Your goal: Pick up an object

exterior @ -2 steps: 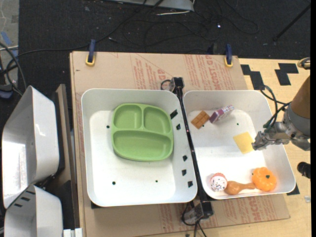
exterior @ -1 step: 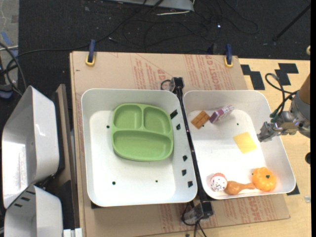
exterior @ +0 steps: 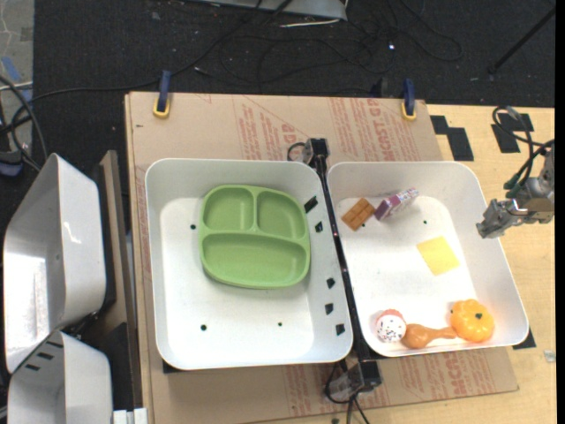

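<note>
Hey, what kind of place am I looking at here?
Probably a robotics lab bench set up for picking trials. Two white bins sit on a clamped cardboard sheet, a gripper reaches in from the right, and loose cables run across the dark floor.

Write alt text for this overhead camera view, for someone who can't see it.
Two shallow white bins sit side by side on a bench: the left bin holds a green divided plate, the right bin a yellow square, an orange pumpkin toy, a purple packet and a small brown block. The robot's gripper hovers at the right bin's outer rim.
</note>
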